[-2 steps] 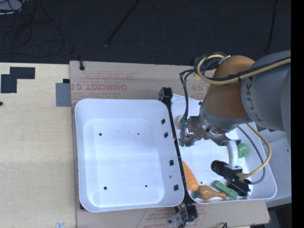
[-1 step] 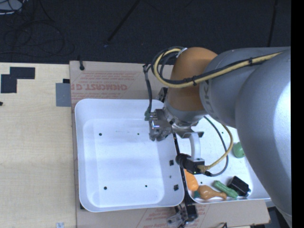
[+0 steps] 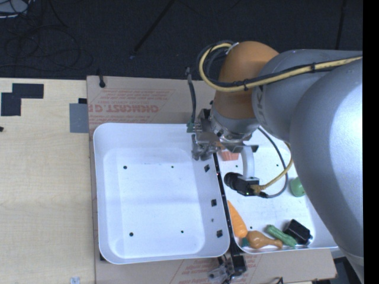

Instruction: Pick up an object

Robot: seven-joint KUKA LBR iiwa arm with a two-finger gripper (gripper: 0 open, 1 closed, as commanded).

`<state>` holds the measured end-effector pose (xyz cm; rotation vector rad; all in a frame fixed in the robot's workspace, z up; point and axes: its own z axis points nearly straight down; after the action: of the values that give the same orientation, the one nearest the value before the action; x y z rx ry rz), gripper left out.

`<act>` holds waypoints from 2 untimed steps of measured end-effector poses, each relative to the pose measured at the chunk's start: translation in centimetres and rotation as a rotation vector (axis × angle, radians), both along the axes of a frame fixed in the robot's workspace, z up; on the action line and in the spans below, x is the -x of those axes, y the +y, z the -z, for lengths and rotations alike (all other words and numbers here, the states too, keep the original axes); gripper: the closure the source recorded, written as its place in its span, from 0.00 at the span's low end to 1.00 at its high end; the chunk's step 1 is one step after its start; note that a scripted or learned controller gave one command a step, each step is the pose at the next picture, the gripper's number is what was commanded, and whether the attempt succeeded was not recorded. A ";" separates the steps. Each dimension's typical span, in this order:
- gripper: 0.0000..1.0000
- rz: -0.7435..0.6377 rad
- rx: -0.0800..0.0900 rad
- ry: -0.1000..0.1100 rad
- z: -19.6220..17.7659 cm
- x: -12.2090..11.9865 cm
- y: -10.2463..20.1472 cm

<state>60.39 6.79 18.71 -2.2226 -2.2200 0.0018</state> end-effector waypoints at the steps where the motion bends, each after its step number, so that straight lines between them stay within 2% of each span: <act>1: 1.00 -0.001 0.000 0.006 -0.9 0.2 -0.1; 2: 1.00 -0.002 0.001 0.009 -1.9 0.2 -0.2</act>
<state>60.20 6.64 20.56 -2.2163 -2.2178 0.0123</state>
